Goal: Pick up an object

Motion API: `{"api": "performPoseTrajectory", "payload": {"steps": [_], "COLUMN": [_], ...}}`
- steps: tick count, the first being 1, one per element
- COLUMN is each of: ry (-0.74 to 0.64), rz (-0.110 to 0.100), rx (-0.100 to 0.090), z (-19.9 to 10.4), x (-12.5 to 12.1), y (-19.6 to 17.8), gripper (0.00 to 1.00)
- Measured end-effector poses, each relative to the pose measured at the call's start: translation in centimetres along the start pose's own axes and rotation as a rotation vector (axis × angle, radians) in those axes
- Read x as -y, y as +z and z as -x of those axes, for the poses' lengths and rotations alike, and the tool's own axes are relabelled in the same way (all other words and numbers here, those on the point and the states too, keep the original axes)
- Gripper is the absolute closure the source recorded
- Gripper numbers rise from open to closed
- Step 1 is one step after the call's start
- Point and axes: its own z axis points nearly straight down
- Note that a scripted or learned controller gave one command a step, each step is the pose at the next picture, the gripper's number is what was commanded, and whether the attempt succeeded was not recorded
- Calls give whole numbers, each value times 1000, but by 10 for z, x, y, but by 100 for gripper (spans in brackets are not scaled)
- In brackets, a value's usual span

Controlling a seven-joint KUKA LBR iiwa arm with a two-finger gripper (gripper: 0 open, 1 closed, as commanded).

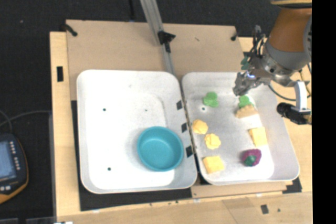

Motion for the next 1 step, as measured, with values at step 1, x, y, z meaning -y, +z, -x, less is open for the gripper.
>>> {"api": "performPoseTrajectory", "payload": {"steps": [1], "ry": [-1], "rz": [5], "rx": [0], "z": [1], "x": [-2], "y": [-54], "gripper": [100]}}
